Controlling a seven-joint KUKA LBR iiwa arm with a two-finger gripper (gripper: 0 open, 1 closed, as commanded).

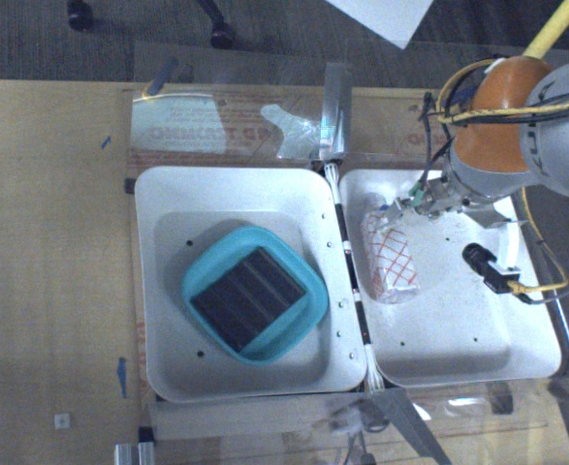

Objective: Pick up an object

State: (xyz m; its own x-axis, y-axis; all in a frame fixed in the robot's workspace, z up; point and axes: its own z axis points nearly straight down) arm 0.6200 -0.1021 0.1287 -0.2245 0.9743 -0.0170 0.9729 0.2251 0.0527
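Left bin (158,289): a teal square dish (255,294) lies tilted at centre, with a dark ribbed block (245,298) resting inside it; right bin (458,347): a white pouch with red grid print (389,255) lies by the left wall; gripper (412,201) sits just beside the pouch's upper end, touching or nearly so; finger state cannot be told; grey arm (517,114) with orange band enters from the right.
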